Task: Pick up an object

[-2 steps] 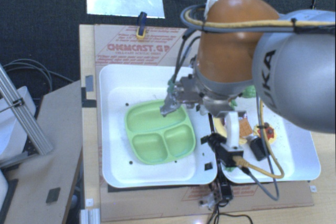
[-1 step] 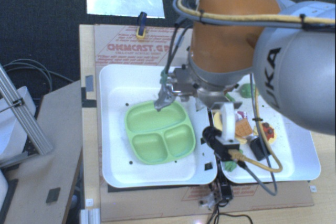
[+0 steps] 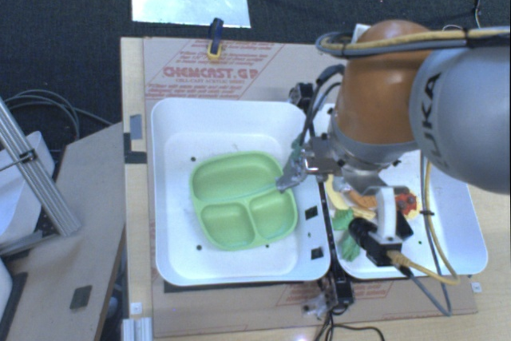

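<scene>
Green tray (image 3: 239, 200), three compartments, lay flat in left bin (image 3: 180, 132), right of bin's centre. Gripper (image 3: 289, 176) sat at tray's right rim, metal fingers touching or just over rim; whether they clasped it, cannot tell. Arm (image 3: 399, 104) stood right of tray, over seam between bins. Right bin (image 3: 467, 243), right of tray, held small jumble (image 3: 359, 212): yellow, green, orange, white pieces.

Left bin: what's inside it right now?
The left bin holds a green divided tray, lying flat. The gripper sits at the tray's right edge. The arm covers the bin's right rim.
</scene>
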`<state>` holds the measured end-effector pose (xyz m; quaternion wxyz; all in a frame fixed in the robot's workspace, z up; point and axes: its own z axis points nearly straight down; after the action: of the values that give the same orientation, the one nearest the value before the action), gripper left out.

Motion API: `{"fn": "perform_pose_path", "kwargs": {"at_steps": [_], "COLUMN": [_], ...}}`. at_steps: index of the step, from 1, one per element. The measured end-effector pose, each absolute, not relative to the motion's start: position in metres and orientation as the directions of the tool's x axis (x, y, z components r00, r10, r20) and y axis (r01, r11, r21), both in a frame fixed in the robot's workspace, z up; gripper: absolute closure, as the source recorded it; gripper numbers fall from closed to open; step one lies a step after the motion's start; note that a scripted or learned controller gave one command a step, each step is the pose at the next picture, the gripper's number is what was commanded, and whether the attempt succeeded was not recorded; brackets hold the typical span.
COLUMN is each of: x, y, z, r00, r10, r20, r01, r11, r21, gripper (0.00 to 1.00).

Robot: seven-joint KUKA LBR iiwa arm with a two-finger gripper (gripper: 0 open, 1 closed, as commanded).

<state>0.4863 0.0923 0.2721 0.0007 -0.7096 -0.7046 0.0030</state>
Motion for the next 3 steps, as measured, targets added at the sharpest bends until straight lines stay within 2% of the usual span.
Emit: {"fn": "perform_pose_path", "kwargs": {"at_steps": [1,2,3], "x": [0.486,0.566,0.492], "y": [0.149,0.129,0.2], "z": [0.084,0.303,0.273], "r00": [-0.006,-0.003,-0.012], "r10": [1.0,1.0,1.0], "r20": [0.0,0.004,0.003], "r01": [1.0,1.0,1.0], "r11": [0.006,0.003,0.012], "r21": [-0.001,0.022,-0.004], "gripper": [0.0,0.0,0.0]}}
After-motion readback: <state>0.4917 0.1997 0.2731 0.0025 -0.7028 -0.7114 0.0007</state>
